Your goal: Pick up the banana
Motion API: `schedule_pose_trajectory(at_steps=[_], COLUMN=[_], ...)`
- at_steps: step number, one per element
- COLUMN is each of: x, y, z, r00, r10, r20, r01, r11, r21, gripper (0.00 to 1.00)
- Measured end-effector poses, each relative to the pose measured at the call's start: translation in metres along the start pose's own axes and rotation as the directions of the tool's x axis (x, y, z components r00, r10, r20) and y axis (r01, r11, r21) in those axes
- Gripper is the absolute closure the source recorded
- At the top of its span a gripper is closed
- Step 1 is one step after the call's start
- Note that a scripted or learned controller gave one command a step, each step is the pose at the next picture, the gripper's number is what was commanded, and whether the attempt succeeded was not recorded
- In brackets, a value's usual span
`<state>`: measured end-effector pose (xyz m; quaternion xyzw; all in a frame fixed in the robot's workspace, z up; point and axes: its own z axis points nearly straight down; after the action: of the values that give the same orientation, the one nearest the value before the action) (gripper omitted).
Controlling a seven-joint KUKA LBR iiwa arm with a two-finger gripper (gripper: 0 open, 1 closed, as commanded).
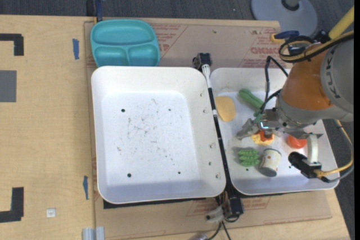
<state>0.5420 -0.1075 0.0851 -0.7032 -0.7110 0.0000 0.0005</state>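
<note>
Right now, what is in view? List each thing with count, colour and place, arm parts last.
left bin: 1, white, centre of bench
right bin: 1, white, beside the left bin
tray: 1, teal, three sections, behind the left bin
yellow piece: 1, pale yellow, right bin, near its left wall; may be the banana
green stick: 1, green, right bin, back
green bumpy piece: 1, green, right bin, front
can: 1, whitish, right bin, front
orange piece: 1, orange-red, right bin, under the arm
arm: 1, grey with orange band, over right bin
gripper: 1, grey, low over right bin

Red printed lettering on the brown cardboard sheet (236, 45) under the bins, too small and blurred to read.
</note>
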Motion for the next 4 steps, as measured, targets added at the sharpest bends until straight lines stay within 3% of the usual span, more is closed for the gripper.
schedule_pose_trajectory(at_steps=[1,2,3,4], x=[0.014,0.072,0.125,0.203], y=[-0.063,-0.014,-0.061,-0.061], z=[-0.015,-0.1,-0.1,-0.051], r00=[0.958,0.983,0.927,0.822], r10=[-0.285,-0.182,-0.375,-0.569], r20=[-0.002,0.001,-0.001,-0.001], r01=[0.285,0.182,0.375,0.569], r11=[0.958,0.983,0.927,0.822], r21=[0.002,-0.003,0.001,0.001], gripper=[0.0,0.0,0.0,0.0])
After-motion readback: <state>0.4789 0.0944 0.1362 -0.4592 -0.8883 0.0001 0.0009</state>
